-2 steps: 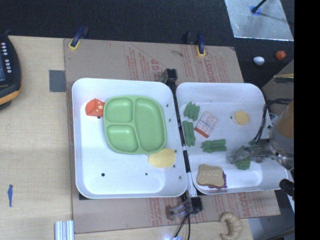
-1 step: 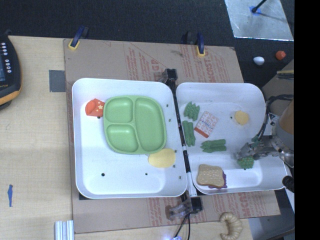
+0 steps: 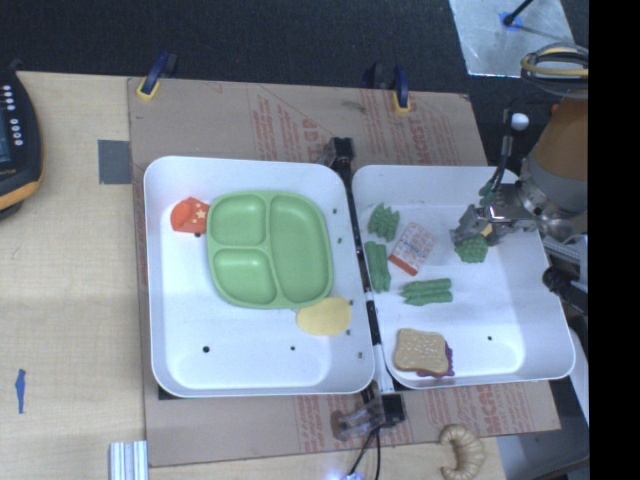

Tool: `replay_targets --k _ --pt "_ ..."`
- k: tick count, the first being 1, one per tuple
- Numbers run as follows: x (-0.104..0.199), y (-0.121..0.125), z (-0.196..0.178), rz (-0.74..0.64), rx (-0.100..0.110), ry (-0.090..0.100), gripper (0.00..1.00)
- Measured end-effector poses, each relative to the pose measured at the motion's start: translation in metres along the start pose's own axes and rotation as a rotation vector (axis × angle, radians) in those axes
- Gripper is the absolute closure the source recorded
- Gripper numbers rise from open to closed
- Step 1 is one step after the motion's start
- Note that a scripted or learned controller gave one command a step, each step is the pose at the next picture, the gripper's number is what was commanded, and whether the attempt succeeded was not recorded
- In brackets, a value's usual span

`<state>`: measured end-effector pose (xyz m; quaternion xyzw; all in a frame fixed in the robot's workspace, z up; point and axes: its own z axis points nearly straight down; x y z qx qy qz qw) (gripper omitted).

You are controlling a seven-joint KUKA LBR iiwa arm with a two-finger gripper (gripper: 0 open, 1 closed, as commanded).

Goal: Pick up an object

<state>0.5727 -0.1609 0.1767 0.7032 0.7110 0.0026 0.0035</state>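
The right bin (image 3: 520, 313) holds several items. A green broccoli-like piece (image 3: 472, 250) lies near its upper right, and my gripper (image 3: 478, 224) hovers right over its top edge, reaching in from the right. It is unclear whether the two touch. A leafy green piece (image 3: 383, 220), a long green pod (image 3: 376, 265) and a second pod (image 3: 427, 290) lie left of centre. A white and orange packet (image 3: 409, 247) rests between them. A toast sandwich (image 3: 421, 352) sits at the bin's front.
The left bin (image 3: 180, 348) carries a green divided plate (image 3: 270, 248), a red piece (image 3: 188, 215) at its upper left and a yellow piece (image 3: 323, 316) below the plate. A tan croissant-like item (image 3: 462, 450) lies on the bench in front.
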Motion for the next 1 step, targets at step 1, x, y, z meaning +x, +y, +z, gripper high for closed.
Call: replay_targets --k 1 --pt "0.0683 0.0529 -0.0012 0.003 0.007 0.001 1.00"
